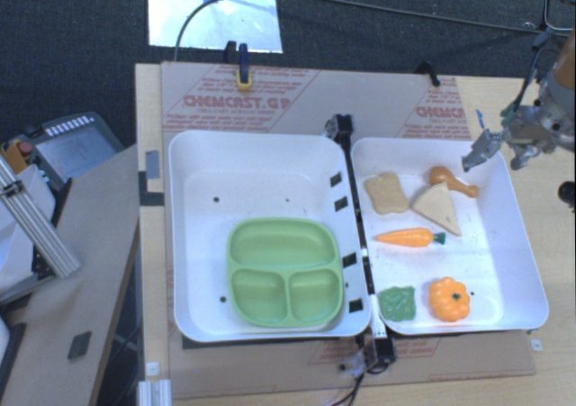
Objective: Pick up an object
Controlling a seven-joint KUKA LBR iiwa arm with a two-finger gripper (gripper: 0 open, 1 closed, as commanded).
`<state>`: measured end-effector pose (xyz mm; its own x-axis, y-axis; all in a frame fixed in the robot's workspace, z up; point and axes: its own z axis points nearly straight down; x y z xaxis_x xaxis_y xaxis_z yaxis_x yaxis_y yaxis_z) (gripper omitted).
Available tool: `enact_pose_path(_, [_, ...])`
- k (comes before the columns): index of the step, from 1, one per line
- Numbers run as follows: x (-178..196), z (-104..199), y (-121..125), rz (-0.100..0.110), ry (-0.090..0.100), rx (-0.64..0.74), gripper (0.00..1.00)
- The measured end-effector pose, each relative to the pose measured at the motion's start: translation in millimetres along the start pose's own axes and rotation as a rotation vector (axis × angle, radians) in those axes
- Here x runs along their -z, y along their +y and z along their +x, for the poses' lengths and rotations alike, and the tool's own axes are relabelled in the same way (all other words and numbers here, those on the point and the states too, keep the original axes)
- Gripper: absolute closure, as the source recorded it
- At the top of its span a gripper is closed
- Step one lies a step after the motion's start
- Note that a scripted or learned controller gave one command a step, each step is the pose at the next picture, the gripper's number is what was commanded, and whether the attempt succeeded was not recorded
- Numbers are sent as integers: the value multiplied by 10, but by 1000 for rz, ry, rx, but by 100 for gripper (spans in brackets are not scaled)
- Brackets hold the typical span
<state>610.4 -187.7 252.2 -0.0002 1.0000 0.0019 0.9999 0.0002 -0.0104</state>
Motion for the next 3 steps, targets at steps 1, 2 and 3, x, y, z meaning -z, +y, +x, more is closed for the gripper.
enact_pose_path(1, [76,8,22,-12,-3,3,0])
enact_pose_path(2, [-408,-67,-37,-10,-3,1,0])
enact_pose_path(3, [-886,-82,-125,-9,-2,1,0])
